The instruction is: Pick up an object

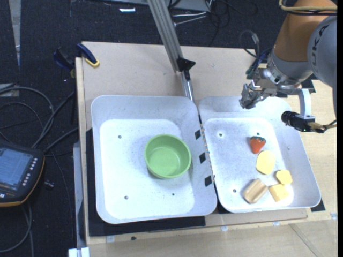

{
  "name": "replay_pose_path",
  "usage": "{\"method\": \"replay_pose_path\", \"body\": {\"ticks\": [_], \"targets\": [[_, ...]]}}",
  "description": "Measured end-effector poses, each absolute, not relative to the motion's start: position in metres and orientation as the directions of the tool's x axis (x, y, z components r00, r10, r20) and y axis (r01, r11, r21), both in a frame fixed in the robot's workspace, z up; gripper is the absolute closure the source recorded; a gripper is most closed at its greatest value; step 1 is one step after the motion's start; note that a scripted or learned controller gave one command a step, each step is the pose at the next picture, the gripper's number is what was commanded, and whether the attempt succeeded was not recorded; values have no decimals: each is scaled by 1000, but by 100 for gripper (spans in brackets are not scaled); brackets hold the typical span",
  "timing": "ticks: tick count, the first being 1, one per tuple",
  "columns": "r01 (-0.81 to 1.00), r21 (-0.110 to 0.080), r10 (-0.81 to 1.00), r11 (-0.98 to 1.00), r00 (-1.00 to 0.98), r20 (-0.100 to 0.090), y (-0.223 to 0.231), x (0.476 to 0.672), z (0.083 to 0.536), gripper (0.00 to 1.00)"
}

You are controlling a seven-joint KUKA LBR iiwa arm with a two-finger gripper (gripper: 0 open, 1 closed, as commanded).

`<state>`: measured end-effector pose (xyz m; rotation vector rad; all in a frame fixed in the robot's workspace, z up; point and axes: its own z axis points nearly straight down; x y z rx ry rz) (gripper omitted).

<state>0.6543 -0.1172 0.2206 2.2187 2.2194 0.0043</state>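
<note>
My gripper (247,101) hangs over the far edge of the right bin (230,130), well above the floor, with nothing visible between its fingers. In the right bin lie a small red strawberry (258,143), a pale yellow rounded piece (265,162), a small yellow block (284,176), another yellow block (278,192) and a tan bread-like roll (254,190). They cluster at the near right of that bin, apart from the gripper. A green bowl (168,156) stands upright in the middle of the left bin (115,138).
A slanted metal pole (169,33) rises from the back between the two bins. A blue and yellow clamp (86,54) grips the bench's far left corner. A handheld pendant (16,173) lies off the bench at left.
</note>
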Motion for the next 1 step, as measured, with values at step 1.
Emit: {"method": "replay_pose_path", "body": {"ticks": [1], "targets": [[1000, 4, 1000, 0, 0, 0, -117, 655, 260, 100]]}}
